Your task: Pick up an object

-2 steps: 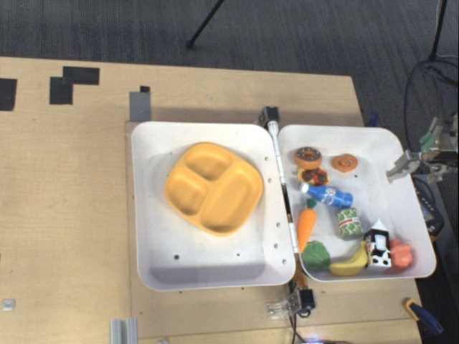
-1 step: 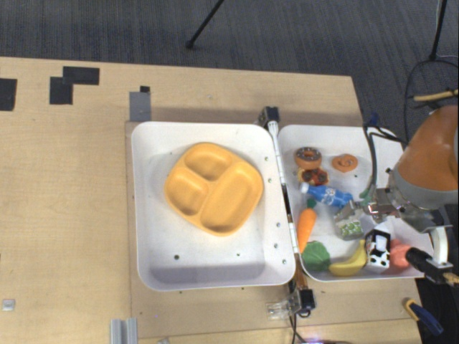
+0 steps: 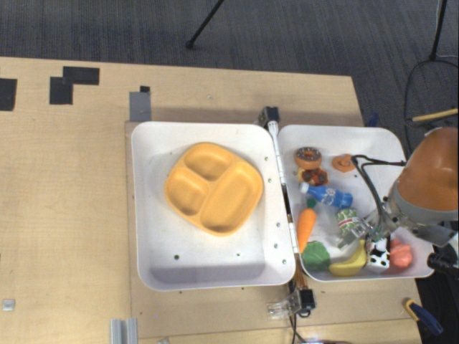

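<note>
Camera view looks down on two white bins on a wooden bench. Left bin (image 3: pixel 154 264) has one yellow divided plate (image 3: pixel 214 187), three compartments, sitting tilted near the bin's middle. Right bin (image 3: pixel 387 136) holds a clutter of small toys: a brown donut-like piece (image 3: pixel 308 156) near the top left, an orange piece (image 3: pixel 344 163) to its right, a blue bottle-like toy (image 3: pixel 328 196) below the donut, an orange carrot (image 3: pixel 306 226) along the left wall with a green leafy piece (image 3: pixel 315 254) just below it, a yellow banana (image 3: pixel 349 263) at the bottom edge, a green-and-white can (image 3: pixel 348 221) near the middle, a black-and-white piece (image 3: pixel 379 257) and a pinkish-red ball (image 3: pixel 401 256) at lower right. Arm (image 3: pixel 430 181) comes in from the right, orange band big in frame, black cable looping over the bin. Gripper (image 3: pixel 363 238) is low in the right bin, between the can and the banana, close to both. Finger state: cannot tell, too small and cluttered to read. No toy seen clearly gripped.
</note>
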### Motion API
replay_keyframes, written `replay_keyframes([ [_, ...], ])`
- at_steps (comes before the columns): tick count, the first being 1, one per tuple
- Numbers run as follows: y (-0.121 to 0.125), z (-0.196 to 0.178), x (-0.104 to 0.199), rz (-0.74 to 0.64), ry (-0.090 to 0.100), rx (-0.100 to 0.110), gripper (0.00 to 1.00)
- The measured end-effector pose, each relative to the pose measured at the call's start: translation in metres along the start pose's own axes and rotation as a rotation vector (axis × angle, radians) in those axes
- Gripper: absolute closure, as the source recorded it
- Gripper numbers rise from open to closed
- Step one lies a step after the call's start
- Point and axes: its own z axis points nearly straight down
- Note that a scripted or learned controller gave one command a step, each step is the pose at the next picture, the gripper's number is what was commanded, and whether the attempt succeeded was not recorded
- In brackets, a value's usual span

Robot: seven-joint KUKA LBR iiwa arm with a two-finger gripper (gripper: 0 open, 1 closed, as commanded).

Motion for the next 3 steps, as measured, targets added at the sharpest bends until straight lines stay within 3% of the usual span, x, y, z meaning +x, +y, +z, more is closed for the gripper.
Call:
replay_keyframes([
  [1,0.037,0.004,0.05,-0.088,-0.009,-0.007,0.0],
  [2,0.04,0.004,0.056,-0.019,-0.01,-0.006,0.0],
  [3,0.043,-0.007,0.057,-0.023,-0.01,-0.011,1.0],
])
